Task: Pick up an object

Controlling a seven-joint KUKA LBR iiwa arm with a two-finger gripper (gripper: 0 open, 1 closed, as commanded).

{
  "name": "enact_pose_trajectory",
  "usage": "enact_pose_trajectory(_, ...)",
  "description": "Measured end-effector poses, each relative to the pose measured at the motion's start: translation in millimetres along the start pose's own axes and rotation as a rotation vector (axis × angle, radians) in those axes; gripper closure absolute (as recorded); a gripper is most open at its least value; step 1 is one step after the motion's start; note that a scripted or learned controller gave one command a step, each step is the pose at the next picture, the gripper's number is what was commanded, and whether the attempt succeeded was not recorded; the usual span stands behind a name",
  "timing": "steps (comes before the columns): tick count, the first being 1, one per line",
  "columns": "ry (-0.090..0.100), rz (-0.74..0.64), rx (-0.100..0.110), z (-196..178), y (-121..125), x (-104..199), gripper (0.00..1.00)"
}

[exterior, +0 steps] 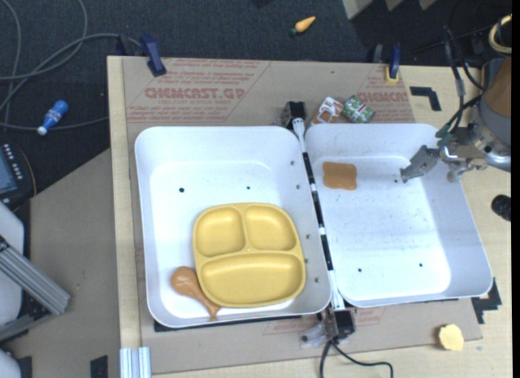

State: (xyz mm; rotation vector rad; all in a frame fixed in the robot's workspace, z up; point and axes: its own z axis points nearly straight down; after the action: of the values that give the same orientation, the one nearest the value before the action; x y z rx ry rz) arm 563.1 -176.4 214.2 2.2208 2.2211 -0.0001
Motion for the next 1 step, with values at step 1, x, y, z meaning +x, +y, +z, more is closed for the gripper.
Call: enact_pose_trajectory(1, 0.003, -0.006, 0.003, 87.1, 52.0, 54.7, 0.00)
